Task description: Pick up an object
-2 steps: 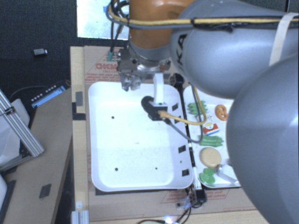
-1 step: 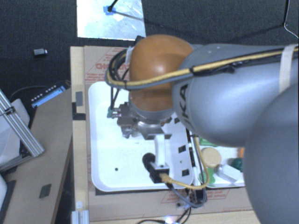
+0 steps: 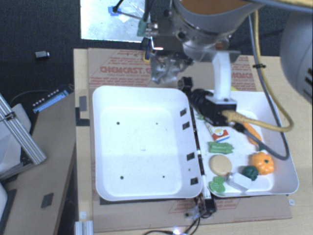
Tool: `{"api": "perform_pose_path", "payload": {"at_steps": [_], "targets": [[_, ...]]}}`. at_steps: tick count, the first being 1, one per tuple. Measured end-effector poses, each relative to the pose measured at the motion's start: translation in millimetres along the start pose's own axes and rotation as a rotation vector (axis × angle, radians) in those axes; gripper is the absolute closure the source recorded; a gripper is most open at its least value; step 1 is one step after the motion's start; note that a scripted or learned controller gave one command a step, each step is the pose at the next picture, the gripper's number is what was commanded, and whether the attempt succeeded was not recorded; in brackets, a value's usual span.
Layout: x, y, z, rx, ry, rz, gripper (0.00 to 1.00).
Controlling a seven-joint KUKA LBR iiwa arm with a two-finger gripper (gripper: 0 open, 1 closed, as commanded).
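From my feed, the arm (image 3: 215, 13) reaches in over the far side of the right bin (image 3: 288, 177), and I take that bin as my reference. The end effector (image 3: 166, 72) hangs just beyond the bin's far-left corner, above the cardboard sheet (image 3: 122, 67) that lies on the surface (image 3: 58, 146). I cannot tell how it is set; the metal parts there blur together, and I see nothing in it.

The objects cluster in the near half of the right bin. A small orange pumpkin (image 3: 262, 163) sits toward the bin's right side, with a dark green piece (image 3: 251, 172) touching it on its left. A round tan disc (image 3: 220, 165) lies near the bin's left wall, and a flat green block (image 3: 220, 148) is just beyond the disc. A red and white card (image 3: 221, 134) lies farther back still. At the near edge I see a green leafy toy (image 3: 216, 184) and a pale grey block (image 3: 239, 181) beside it. A yellow cable (image 3: 254, 124) crosses over the bin's middle.

The left bin (image 3: 142, 141) adjoins the right bin's left wall.
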State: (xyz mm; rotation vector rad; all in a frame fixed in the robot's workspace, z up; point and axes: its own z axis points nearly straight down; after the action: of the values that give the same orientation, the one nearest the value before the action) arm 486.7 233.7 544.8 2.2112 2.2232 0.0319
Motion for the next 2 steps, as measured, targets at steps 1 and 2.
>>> {"api": "perform_pose_path", "payload": {"at_steps": [1, 2], "targets": [[-126.4, 72.2, 49.6, 0.019, -0.015, 0.018, 1.00], [-170.0, 132.3, 96.0, 0.019, -0.013, 0.010, 1.00]]}}
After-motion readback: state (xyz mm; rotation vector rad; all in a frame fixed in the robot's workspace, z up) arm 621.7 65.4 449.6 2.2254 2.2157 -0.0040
